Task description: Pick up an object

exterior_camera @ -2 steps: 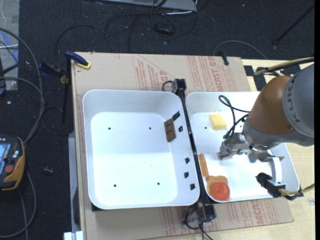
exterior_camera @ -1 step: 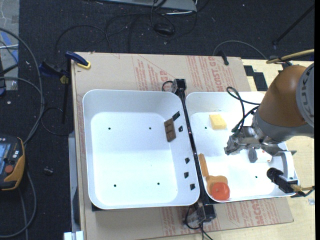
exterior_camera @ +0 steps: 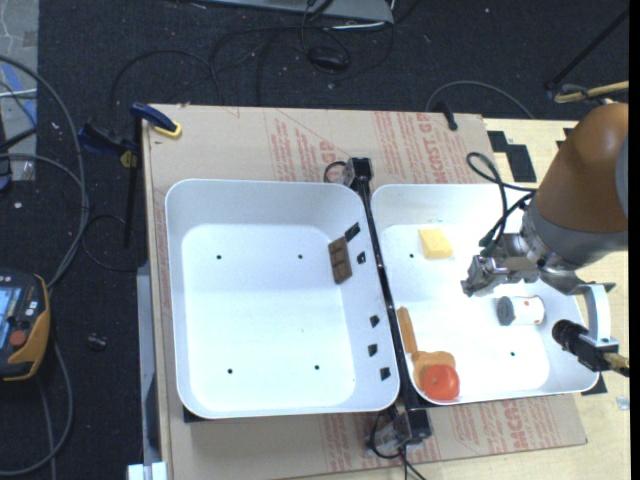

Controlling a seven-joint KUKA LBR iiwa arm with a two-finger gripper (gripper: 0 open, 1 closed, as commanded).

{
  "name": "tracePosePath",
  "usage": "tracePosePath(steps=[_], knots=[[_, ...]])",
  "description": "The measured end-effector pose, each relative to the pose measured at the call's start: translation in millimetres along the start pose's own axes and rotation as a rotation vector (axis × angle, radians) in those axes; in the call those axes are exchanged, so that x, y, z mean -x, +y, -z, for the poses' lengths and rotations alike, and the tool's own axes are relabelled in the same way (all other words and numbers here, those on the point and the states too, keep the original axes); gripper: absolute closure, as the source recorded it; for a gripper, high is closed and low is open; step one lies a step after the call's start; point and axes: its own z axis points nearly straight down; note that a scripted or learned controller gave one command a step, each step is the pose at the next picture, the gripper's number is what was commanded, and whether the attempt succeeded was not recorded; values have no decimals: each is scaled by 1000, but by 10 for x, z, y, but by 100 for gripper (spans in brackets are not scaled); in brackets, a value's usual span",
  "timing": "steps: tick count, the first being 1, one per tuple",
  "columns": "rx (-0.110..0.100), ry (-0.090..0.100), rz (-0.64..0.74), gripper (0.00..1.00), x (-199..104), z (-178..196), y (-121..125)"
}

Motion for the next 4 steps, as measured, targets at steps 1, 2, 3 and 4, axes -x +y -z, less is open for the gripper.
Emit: tracePosePath(steps=[1, 2, 3, 4], knots=[[-3, 1, 4, 100, -419, -33, 184], [-3, 2, 5, 100, -930, -68, 340], [-3, 1, 4, 100, -1437, -84, 539], [-3, 2, 4, 100, -1977, -6, 679]])
